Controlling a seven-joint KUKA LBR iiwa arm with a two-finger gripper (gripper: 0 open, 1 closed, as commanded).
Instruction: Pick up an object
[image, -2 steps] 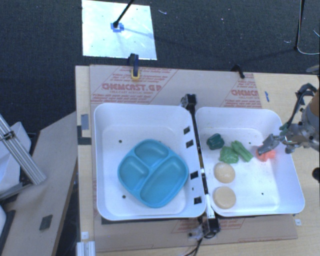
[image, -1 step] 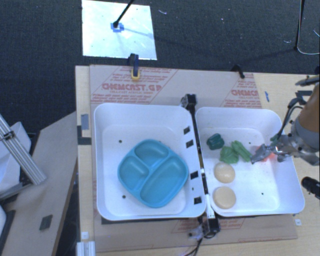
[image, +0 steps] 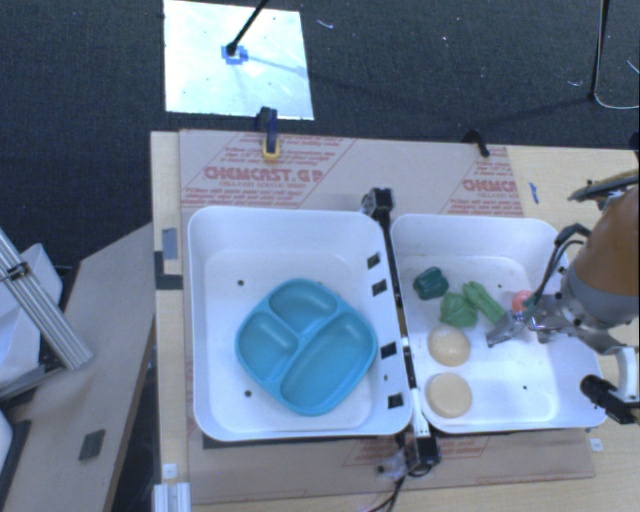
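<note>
My pincer sits low in the right bin, at about 3 o'clock of it, and I cannot tell whether it grips anything or not. Just beside it at 9 to 10 o'clock lie two green pieces, with a dark green piece further toward 10, a small red-orange bit at 12, and two pale round pieces, one near at 8 and another below that. The left bin holds a blue divided plate, well apart from me across the surface.
</note>
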